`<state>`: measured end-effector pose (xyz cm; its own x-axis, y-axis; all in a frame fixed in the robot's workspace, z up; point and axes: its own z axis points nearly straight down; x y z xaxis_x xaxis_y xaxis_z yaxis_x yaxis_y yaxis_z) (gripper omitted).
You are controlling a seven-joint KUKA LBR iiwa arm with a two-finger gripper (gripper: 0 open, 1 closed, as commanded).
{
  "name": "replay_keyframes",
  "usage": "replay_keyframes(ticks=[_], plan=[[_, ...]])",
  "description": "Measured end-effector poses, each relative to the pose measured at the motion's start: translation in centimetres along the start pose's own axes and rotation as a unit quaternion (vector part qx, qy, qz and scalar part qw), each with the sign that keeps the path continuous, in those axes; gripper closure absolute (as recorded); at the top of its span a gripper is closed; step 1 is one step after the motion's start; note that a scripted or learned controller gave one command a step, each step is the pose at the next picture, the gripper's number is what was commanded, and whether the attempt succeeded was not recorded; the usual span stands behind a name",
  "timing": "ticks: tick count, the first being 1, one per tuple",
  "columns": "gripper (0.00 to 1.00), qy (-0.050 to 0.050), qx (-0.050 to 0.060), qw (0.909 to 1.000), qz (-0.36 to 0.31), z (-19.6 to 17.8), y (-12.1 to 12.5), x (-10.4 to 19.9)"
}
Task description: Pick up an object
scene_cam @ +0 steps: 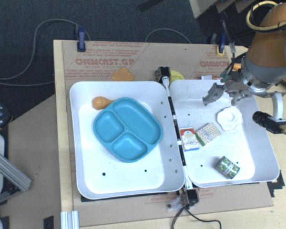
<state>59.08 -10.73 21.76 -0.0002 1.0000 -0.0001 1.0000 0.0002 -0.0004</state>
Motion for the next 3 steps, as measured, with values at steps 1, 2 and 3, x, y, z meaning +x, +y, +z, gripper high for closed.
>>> replay_keyframes(ticks=[1,2,3], plan=[[0.0,0.001,0.006,1.0,0.002,8.2,-6.1,-1.7],[0.0,0.001,0.004,1.0,0.003,11.0,-11.4,-3.8],[0.0,-0.001,-0.002,1.0,-0.002,13.4,-6.9,-1.3]])
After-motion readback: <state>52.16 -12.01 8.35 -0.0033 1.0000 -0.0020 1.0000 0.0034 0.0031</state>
